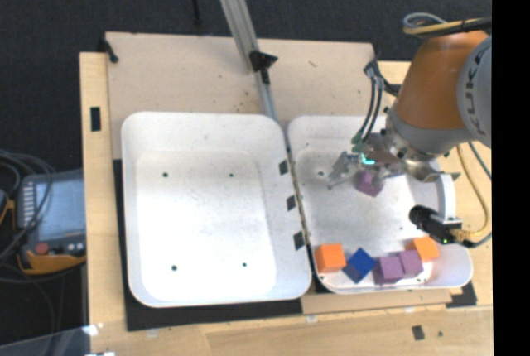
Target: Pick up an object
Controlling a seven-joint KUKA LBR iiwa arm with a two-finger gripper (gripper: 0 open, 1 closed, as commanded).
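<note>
My gripper [364, 172] hangs over the upper middle of the right bin [331, 135]. A small purple block [368, 183] sits between its fingers, and the gripper is shut on it. The block appears to be raised slightly off the bin floor. Along the near edge of the right bin lie an orange block [330, 257], a blue block [359, 264], two purple blocks [387, 269] [410, 263] and another orange block [426, 247].
The left bin [207, 205] lies beside the right one, with a low divider between them. A slanted metal rail [236, 7] rises behind the bins. A handheld controller [50, 222] rests off the bench at the left.
</note>
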